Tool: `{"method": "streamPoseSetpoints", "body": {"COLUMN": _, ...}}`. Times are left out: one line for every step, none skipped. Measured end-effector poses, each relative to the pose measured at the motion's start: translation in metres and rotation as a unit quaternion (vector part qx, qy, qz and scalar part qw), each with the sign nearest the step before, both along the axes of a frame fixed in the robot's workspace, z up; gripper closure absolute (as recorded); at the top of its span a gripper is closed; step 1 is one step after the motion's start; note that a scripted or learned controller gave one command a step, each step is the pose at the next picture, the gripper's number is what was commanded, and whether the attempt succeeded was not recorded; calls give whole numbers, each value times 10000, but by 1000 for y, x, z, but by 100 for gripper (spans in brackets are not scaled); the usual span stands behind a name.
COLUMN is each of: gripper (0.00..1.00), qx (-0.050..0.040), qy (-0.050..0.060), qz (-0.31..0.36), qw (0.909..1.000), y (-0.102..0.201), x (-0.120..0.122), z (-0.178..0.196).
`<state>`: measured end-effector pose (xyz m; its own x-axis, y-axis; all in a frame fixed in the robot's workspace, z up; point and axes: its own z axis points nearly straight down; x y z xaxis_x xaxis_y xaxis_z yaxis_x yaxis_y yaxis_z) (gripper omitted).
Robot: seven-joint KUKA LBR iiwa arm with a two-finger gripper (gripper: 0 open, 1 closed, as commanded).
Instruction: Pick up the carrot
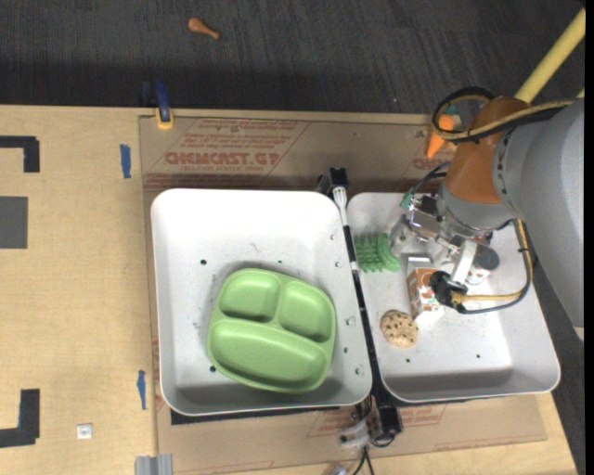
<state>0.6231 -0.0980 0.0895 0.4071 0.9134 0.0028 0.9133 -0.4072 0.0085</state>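
Note:
My gripper [425, 281] is low over the left half of the right bin [501, 357], coming in from the grey arm with its orange band [475, 167] at the upper right. A small orange and white piece [424, 297], which looks like the carrot, sits right at the gripper's tip, partly hidden by it. I cannot tell if it is gripped or lying on the bin floor.
A ridged green toy [375, 252] lies just left of the gripper by the bin wall. A cookie [399, 327] rests below it. The left bin [186, 241] holds a green divided plate [272, 327]. A small orange object [202, 28] lies on the dark floor beyond the bench.

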Motion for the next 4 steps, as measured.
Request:
{"method": "streamPoseSetpoints", "body": {"gripper": 0, "qx": -9, "qy": 35, "qz": 595, "qw": 9982, "y": -106, "x": -4, "z": 160}}
{"method": "streamPoseSetpoints", "body": {"gripper": 0, "qx": 2, "qy": 52, "qz": 523, "qw": 9986, "y": -115, "x": 19, "z": 108}}
{"method": "streamPoseSetpoints", "body": {"gripper": 0, "qx": 37, "qy": 68, "qz": -1425, "qw": 9898, "y": -116, "x": 30, "z": 51}}
{"method": "streamPoseSetpoints", "body": {"gripper": 100, "qx": 17, "qy": 59, "qz": -1406, "qw": 9900, "y": -116, "x": 30, "z": 62}}
